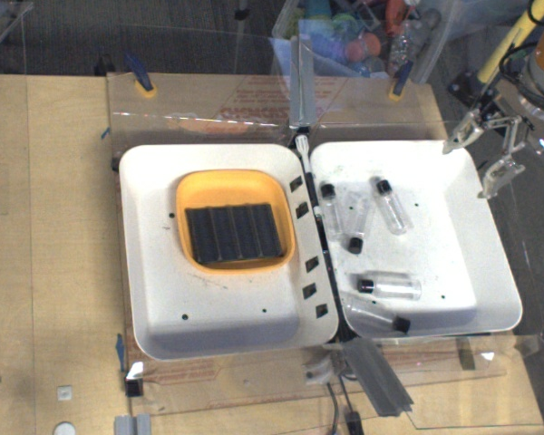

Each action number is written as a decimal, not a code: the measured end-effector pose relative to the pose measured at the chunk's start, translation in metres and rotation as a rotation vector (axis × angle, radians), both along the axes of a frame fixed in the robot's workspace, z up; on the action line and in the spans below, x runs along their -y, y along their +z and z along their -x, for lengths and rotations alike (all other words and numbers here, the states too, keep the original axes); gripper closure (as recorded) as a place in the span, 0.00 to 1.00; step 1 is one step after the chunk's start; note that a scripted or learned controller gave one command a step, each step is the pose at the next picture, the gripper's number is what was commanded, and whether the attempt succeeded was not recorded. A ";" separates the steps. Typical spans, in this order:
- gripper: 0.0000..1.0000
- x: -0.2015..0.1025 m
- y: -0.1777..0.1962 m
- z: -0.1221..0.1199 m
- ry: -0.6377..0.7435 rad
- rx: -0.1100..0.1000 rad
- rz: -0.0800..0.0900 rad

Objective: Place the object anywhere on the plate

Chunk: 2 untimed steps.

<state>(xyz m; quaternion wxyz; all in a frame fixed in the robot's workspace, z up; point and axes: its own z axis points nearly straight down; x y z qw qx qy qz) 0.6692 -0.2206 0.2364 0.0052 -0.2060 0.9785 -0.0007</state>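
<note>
An orange plate lies in the left bin, and a dark ribbed block rests flat on it. Several clear vials with black caps lie in the right bin: one near the back, one toward the front, another by the front rim. My gripper hangs above the right bin's back right corner. It is open, with nothing between its fingers, and stands well apart from the vials and the plate.
A clear tub of colourful items stands behind the bins. A grey divider with black tabs runs between the bins. Blue clamps hold the back panel. Bare wooden bench lies to the left.
</note>
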 end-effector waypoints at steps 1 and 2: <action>0.00 0.000 0.004 0.000 0.191 0.000 0.001; 0.00 0.001 0.006 0.000 0.532 0.001 0.003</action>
